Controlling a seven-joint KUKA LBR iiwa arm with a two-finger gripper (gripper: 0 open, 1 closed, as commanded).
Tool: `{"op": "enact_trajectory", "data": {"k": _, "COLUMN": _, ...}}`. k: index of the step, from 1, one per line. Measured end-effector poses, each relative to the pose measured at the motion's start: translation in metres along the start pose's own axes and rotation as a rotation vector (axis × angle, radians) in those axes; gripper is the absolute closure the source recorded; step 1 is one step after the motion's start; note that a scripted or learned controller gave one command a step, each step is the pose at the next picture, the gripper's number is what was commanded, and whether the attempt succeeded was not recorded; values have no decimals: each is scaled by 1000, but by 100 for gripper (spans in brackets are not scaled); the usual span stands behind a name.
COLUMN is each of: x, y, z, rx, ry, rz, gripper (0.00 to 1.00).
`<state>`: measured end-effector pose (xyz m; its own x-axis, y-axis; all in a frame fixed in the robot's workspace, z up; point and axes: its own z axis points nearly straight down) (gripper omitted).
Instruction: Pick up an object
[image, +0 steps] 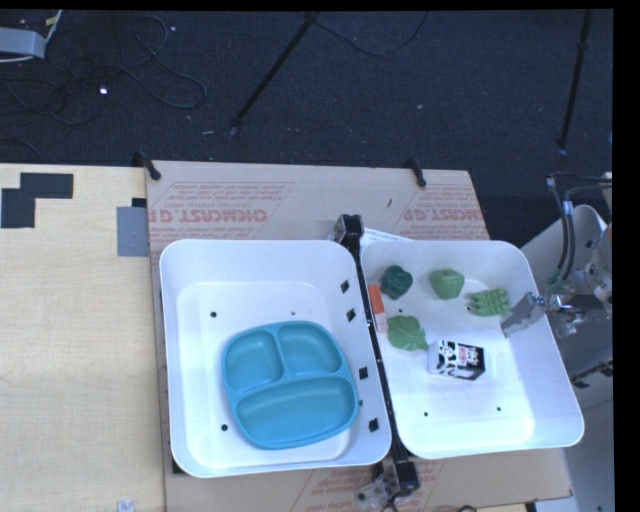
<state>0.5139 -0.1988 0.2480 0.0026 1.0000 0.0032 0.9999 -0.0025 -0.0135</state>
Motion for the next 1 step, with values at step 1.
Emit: {"op": "enact_trajectory", "data": {"k": 1, "x": 0, "y": 2, "z": -6, "rx": -12, "ry": -3, "rz": -3, "gripper": 0}}
